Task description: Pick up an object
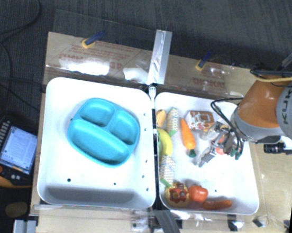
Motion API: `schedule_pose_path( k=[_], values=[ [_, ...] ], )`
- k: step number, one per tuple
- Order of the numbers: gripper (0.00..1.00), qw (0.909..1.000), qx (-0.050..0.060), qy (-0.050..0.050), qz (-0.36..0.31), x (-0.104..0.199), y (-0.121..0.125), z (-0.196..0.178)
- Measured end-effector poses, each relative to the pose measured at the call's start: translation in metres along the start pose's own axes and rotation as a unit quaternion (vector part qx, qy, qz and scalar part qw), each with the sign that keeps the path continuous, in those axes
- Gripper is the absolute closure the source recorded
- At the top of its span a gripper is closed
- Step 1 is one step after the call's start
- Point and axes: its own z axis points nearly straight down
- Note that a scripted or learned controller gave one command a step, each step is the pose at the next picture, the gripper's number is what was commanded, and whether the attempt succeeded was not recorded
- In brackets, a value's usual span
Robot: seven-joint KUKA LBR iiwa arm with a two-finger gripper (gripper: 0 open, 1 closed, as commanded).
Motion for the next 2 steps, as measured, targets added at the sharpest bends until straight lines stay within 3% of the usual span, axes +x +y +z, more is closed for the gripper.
schedule_pose_path(
  k=[1,2],
  values=[
    [0.00,0.9552,0.007,0.007,0.296,-0.015,0.044,0.001],
    [0.00,0.9255,0.024,0.034,0.376,-0.048,0.053,-0.006]
  ],
)
